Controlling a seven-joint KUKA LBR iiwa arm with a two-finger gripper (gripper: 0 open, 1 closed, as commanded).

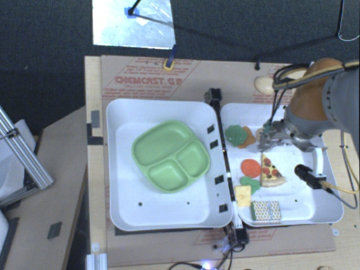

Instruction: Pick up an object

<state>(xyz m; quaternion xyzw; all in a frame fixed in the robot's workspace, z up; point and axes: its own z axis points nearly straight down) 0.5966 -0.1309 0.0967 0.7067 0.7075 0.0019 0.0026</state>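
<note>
The right bin point(315, 207) holds several toy foods: a green leafy piece point(235, 134) with an orange-brown piece point(248, 140) beside it, a red round slice point(251, 168), a pizza slice point(271, 172), a small green piece point(248, 181), a yellow cheese block point(243, 196) and a checkered packet point(265, 210). My gripper point(266, 139) hangs low over the upper part of this bin, just right of the orange-brown piece and above the pizza slice. Nothing shows between its fingers.
The left bin point(124, 207) holds a green divided plate point(171, 156). A black divider point(220, 151) runs between the bins. A pale oval thing point(263, 84) lies on the cardboard behind the right bin. The grey arm point(332, 100) reaches in from the right.
</note>
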